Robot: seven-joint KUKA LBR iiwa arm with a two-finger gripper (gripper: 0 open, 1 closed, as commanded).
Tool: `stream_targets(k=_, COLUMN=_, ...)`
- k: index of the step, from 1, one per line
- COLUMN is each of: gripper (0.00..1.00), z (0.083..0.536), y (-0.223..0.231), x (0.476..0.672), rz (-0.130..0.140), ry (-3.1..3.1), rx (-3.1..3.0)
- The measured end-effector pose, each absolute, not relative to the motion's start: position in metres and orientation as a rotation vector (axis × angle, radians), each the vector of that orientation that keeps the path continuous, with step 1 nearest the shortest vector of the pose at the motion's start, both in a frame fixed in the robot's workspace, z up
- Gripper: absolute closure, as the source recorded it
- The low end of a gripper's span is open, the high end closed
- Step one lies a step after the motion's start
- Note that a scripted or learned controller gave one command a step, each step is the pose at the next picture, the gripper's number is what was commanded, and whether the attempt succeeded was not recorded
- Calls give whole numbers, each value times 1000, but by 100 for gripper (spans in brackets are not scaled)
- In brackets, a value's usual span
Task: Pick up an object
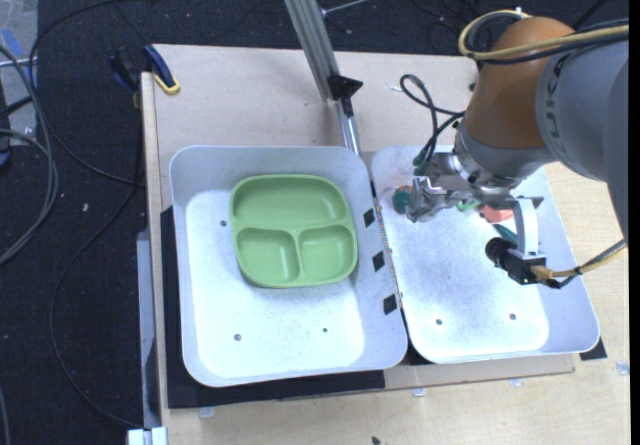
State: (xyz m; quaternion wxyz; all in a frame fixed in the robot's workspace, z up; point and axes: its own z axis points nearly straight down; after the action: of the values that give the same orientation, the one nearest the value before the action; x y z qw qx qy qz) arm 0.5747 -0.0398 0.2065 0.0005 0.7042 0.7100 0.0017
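Observation:
My gripper hangs low over the far left part of the right bin, under the grey arm with its orange band. A small teal-green object lies right beside the gripper's left side, near the bin's left wall; whether it is touched I cannot tell. A small red object with a bit of green next to it shows just right of the wrist, partly hidden by the arm.
The left bin bears a green divided plate in its far half. A slanted metal pole comes down to the far edge between the bins. A black cable fitting hangs from the wrist over the right bin.

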Motion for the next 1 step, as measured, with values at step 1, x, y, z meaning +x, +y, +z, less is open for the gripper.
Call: stream_targets(k=1, gripper=100, z=209, y=21, x=594, rz=5, ry=2231, rx=2211)
